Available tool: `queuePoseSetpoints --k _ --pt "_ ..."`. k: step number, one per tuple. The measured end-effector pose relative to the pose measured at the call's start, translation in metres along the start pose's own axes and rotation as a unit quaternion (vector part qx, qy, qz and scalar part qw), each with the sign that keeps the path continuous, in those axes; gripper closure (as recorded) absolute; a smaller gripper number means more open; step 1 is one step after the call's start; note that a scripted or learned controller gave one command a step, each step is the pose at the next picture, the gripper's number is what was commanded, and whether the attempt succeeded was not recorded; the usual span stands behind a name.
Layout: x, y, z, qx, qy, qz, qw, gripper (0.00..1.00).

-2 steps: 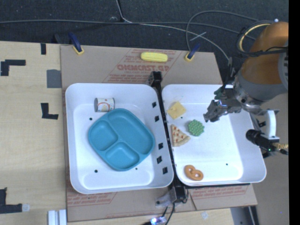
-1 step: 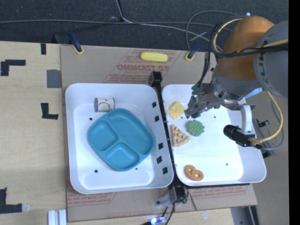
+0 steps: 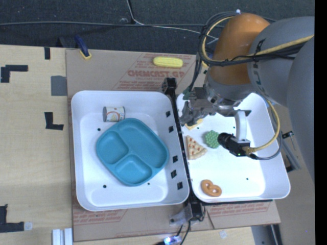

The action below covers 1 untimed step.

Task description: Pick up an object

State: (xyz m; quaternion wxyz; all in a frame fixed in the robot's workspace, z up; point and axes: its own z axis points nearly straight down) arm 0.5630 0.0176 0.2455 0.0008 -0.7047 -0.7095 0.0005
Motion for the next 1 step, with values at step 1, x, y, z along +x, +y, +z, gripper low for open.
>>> queuePoseSetpoints --k 1 --pt "0.0579 0.0026 0.0165 0.001 0.0 0.001 1.0 1.0"
